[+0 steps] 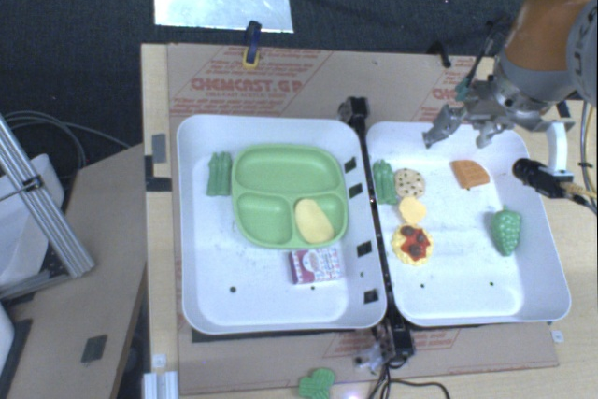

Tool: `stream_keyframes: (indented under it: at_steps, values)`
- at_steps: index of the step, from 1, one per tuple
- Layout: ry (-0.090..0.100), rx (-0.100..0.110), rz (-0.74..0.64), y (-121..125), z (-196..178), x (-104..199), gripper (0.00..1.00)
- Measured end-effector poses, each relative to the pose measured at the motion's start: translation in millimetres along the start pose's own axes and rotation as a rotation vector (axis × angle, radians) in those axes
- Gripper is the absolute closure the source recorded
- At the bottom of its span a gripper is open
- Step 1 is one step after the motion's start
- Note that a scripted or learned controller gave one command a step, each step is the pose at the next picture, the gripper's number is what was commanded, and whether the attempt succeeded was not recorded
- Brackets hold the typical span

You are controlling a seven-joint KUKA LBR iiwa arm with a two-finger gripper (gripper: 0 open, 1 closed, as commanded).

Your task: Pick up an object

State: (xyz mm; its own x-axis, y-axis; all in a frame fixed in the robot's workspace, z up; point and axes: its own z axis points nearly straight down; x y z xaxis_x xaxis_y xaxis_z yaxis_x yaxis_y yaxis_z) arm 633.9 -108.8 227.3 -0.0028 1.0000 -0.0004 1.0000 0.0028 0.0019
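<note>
End effector (464,133) is seen hovering over the far edge of the right bin (537,290), fingers spread apart and nothing caught between them. Arm (551,23) is reaching in from the right, orange band showing above the wrist.

Right bin contents, as laid out: an orange wedge-shaped piece (470,173) is sat just in front of the fingers, not touched by them. A chocolate chip cookie (408,182) is placed further left, with a small green veggie thing (383,180) right beside it against the bin wall. A yellow piece (412,211) is tucked just below the cookie, and a little pizza-looking toy (413,244) below that. Green grapes (506,231) are parked near the right side.

Left bin (201,285) is taken up by a green divided plate (288,194) with a yellow lemon-ish item (315,220) in one compartment. A green stalk (219,174) is laid left of the plate, a red-and-white packet (315,265) just in front of it.
</note>
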Motion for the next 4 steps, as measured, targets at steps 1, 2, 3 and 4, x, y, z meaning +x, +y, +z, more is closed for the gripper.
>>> stream_keyframes:
  at_steps: [1,2,3,4]
  values:
    - [-0.002,0.004,0.006,-28.9,39.5,-44.7,0.00]
    - [-0.004,-0.001,0.006,-31.7,42.7,-101.3,0.00]
    - [0.002,0.006,-0.002,7.0,144.2,-95.7,0.00]
    - [0.000,0.000,-0.001,35.3,141.5,-97.2,0.00]
